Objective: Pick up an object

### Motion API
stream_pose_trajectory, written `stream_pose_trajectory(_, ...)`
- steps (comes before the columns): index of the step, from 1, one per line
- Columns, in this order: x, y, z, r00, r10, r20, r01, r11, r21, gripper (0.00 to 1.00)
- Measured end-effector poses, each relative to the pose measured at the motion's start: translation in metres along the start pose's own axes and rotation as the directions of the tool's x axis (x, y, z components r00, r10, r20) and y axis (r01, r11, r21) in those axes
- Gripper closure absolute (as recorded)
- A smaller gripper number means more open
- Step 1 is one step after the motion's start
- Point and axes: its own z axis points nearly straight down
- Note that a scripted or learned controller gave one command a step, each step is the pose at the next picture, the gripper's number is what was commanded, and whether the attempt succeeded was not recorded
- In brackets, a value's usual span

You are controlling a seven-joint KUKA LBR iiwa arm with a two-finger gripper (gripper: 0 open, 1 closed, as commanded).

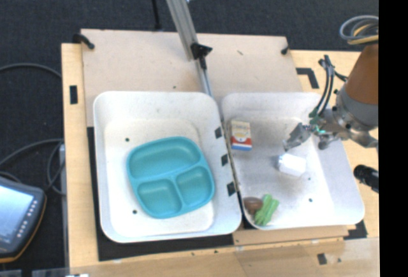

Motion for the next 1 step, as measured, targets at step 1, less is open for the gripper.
stream_pose_trajectory(1,0.0761,-0.0435,0.022,1.0,-0.004,-0.002,0.004,1.0,0.004,0.0)
